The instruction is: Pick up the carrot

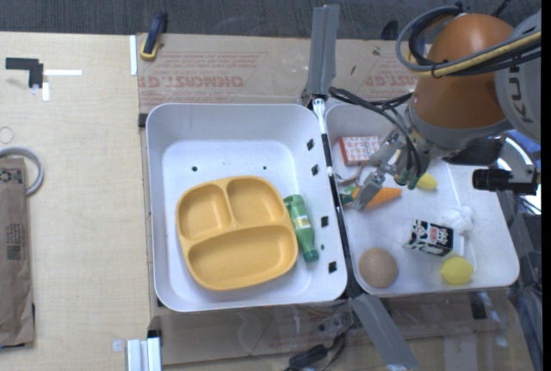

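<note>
Fingers (pixel 376 181) touch the carrot (pixel 385 196) near cardboard (pixel 215 68) printed "CHEMCAT".

A robotics lab: a grey-and-orange arm (pixel 465 77) reaches over two white bins (pixel 164 188) of toy food on a cardboard-covered bench (pixel 224 68) above carpeted floor.

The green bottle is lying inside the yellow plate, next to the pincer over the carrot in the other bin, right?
Not quite. The camera view shows the green bottle lying beside the yellow plate, against its right edge, not inside it. The pincer is indeed at the carrot in the other bin.
</note>
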Tool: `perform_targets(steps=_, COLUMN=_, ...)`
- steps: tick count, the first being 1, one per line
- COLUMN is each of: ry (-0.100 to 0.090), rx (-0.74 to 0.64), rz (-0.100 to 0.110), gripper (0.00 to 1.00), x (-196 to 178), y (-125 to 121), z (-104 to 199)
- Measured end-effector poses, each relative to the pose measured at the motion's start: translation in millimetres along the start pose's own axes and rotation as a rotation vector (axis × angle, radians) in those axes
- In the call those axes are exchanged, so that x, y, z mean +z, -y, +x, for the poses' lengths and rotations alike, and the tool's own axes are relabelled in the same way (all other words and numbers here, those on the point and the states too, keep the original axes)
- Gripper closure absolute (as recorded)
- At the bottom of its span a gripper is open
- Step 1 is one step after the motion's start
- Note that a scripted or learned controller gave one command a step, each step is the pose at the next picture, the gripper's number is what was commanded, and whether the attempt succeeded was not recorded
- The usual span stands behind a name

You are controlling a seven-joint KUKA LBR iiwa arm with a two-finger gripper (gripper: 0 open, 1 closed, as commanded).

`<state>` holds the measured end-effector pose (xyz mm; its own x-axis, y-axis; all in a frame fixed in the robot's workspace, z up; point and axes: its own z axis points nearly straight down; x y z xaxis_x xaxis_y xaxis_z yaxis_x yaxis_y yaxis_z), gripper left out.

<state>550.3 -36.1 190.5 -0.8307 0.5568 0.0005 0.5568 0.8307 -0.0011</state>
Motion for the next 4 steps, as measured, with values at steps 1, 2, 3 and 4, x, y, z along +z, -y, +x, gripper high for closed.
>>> perform_targets(steps=1, ry=0.002, rx=-0.047, rz=-0.001, gripper=0.0, x=0.2, y=34.2, z=-30.2)
perform_targets(steps=2, ry=0.002, rx=-0.086, rz=-0.002, gripper=0.0, x=99.5, y=50.6, z=-49.8)
perform_targets(steps=3, ry=0.003, rx=-0.083, rz=-0.003, gripper=1.0, x=91.5, y=50.9, z=-50.9)
perform_targets(steps=4, ry=0.002, rx=0.32, rz=0.0, gripper=1.0, x=0.1, y=0.3, z=-47.5)
